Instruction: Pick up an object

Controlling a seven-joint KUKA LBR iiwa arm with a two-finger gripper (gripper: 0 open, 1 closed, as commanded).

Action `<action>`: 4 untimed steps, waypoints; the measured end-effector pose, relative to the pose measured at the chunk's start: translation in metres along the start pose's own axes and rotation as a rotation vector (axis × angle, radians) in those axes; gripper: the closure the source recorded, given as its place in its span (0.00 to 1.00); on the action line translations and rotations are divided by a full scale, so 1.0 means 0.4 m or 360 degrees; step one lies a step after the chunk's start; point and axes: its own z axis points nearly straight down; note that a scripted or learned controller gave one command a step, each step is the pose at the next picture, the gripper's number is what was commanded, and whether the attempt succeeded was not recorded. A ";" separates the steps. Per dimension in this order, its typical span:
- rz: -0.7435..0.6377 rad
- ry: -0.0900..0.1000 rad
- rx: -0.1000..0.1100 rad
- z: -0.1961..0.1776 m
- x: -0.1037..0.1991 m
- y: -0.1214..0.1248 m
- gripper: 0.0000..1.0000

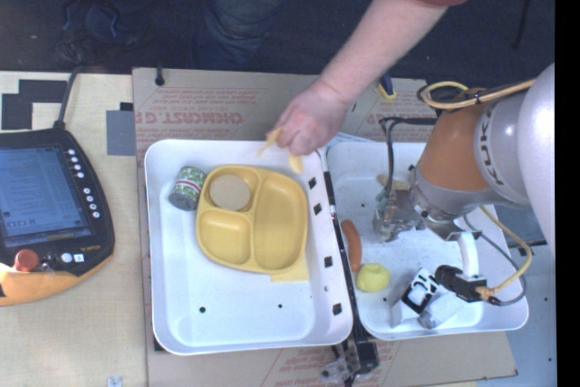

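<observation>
Cardboard-covered surface carried two white bins side by side, with a teach pendant lying off to the left. Tool was down in the right bin, near that bin's middle, under the grey arm's orange band; whether it was spread or pressed together could not be told, as the wrist hid it from above. Nothing was seen pinched in it.

Nearest candidates for picking: an orange-red sausage-like piece just left of the tool by the bin wall, a yellow lemon-like item below that, and a black-and-white object toward the near right corner. All three lay on the bin floor, apart from the tool.

Further out, the left bin held a yellow divided plate and a small green-labelled can touching its left rim. A person's hand reached over that bin's far edge, holding something yellow.

Judgement: pick not yet achieved; tool lowered among the objects, grasp and lift both left to do.
</observation>
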 end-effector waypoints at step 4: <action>-0.0002 -0.0038 -0.0027 0.023 -0.045 0.207 0.00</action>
